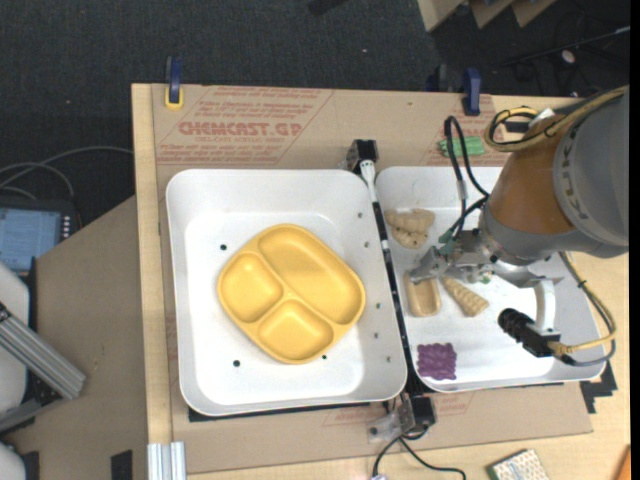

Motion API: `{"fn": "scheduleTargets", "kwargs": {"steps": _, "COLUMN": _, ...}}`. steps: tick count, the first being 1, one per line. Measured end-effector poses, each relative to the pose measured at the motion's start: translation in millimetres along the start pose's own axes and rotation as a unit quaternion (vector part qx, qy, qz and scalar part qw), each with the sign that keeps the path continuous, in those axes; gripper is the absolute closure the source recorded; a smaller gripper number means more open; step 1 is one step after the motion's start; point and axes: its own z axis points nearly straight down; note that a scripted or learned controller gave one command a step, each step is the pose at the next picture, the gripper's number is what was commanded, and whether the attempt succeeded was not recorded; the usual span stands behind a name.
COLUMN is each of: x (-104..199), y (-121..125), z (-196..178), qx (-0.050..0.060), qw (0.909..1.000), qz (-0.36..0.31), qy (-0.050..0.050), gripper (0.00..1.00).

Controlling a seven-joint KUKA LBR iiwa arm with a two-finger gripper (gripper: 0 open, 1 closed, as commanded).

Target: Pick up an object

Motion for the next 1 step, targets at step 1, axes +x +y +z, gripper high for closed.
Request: {"fn": "scheduleTargets", "kwargs": {"steps": 1, "x": -1.8, "y": 0.2, "z": -12.3, "qx": -0.002, "qw": 1.0, "qz": 0.003, "qy": 0.001, "gripper": 1.0}}
